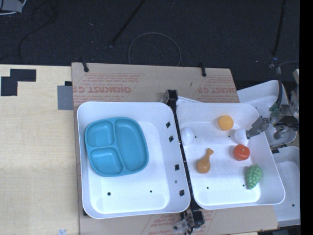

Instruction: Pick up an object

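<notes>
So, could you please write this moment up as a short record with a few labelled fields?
left bin: blue divided plate
right bin: orange ball, red tomato, green grapes, tan drumstick, white egg, small white object
gripper: at right bin's right edge, beside the small white object; grasp cannot be judged
task status: nothing visibly lifted
</notes>
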Tool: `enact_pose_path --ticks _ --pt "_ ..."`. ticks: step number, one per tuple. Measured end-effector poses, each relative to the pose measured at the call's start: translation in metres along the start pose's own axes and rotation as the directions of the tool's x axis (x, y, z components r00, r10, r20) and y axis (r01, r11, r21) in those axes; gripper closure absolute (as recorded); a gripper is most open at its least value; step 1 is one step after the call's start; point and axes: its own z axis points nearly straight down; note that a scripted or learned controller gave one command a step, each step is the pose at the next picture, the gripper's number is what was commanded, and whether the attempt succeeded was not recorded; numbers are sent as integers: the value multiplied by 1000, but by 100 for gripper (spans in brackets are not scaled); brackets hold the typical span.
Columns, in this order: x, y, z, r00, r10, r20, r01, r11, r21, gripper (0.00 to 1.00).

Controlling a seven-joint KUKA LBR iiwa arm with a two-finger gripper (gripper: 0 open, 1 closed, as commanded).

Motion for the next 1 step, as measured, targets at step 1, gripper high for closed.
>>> enact_pose_path --ticks 1 --pt "0 2 -6 1000 -2 3 3 1000 -12 0"
